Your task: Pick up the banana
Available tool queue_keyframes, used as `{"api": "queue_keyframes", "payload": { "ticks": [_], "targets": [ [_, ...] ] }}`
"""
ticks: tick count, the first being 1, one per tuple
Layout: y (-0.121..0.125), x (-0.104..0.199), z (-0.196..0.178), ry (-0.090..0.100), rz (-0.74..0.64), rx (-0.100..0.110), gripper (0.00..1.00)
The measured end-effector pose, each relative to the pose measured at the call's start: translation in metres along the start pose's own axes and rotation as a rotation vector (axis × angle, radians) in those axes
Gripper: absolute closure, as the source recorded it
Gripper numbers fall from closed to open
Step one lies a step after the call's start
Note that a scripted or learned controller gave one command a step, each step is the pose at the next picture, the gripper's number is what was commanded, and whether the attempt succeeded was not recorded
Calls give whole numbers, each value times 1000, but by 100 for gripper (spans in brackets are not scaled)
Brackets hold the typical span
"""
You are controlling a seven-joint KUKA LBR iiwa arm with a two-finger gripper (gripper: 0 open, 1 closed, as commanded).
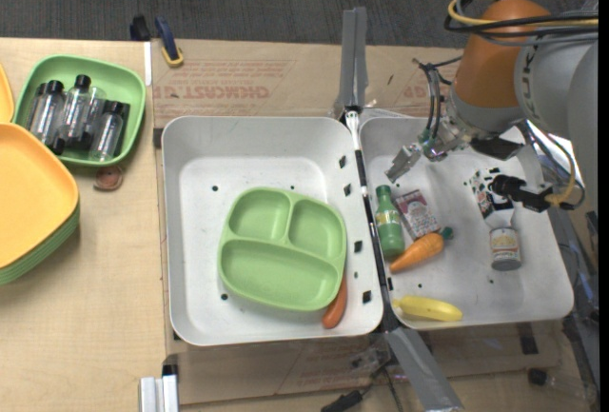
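**A:** From the camera above the bench, where's the banana sitting?

**B:** In the right bin, hard against its near wall toward the left corner. It's smooth, yellow and gently curved, and its long axis runs roughly along that near wall, left to right.

**A:** And the gripper?

**B:** Up at the far end of the same bin, near the divider between the two bins. So the banana lies well apart from it, toward the near edge and slightly to the right in this view. The fingers appear spread, with nothing between them, though they're small and it's hard to be sure.

**A:** What's in the way?

**B:** Between the two lie a green plastic bottle, a small printed packet and a matte orange carrot, tapered and lying at a slant. A white bottle stands further right. I'd judge the arm needs to pass over that cluster and come down with the fingers set across the banana's short width.

**A:** Any risk?

**B:** The banana hugs the wall, so one finger may have little room on that side.

**A:** The left bin?

**B:** A glossy green divided plate, with a reddish sausage-like piece at its near right edge.
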State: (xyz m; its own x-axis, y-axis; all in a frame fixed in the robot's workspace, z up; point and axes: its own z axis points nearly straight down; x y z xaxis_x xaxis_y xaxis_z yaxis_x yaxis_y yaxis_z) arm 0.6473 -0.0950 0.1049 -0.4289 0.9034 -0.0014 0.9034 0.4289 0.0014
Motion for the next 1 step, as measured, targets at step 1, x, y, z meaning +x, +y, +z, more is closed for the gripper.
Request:
{"api": "queue_keyframes", "payload": {
  "ticks": [1],
  "targets": [
    [0, -2, -10, -1, 6, -2, 100]
  ]
}}
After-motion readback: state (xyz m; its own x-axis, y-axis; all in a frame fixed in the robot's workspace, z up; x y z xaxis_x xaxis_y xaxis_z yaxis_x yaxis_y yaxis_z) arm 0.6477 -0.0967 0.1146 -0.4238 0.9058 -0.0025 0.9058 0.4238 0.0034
